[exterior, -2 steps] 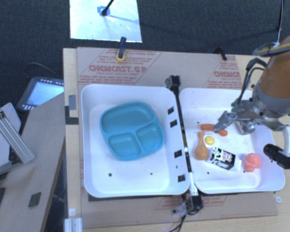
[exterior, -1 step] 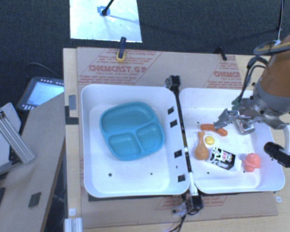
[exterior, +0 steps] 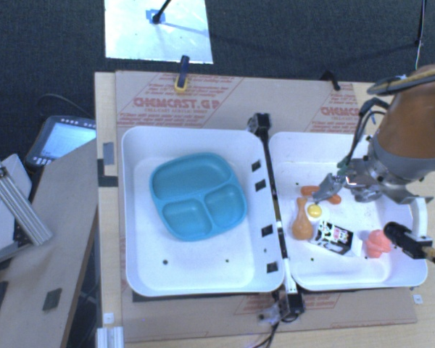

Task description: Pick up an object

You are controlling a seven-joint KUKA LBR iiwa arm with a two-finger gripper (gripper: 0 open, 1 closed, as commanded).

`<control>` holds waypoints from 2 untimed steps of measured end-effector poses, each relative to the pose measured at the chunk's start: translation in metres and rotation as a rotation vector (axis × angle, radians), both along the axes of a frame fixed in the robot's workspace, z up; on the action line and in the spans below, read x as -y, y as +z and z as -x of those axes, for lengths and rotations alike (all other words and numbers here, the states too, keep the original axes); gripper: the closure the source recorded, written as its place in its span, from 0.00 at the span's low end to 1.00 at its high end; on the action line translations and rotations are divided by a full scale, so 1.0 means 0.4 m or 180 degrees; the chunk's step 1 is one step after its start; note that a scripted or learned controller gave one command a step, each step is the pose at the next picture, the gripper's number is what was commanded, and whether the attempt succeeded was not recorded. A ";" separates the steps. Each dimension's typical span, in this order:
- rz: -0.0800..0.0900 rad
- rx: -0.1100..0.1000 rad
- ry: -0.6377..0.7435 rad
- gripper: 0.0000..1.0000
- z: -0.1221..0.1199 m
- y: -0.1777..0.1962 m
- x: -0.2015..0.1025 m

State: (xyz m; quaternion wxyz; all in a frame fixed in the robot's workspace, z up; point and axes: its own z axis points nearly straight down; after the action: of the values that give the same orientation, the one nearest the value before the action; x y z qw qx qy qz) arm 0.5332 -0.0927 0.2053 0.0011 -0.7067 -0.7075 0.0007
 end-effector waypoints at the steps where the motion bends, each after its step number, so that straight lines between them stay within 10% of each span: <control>1: 0.0000 -0.0001 -0.0001 0.00 0.010 -0.153 0.009; 2: -0.0001 0.0004 0.0000 0.00 0.011 -0.256 0.011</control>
State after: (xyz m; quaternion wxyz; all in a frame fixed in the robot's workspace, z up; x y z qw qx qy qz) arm 0.5290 -0.0971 0.1027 0.0009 -0.7068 -0.7075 0.0001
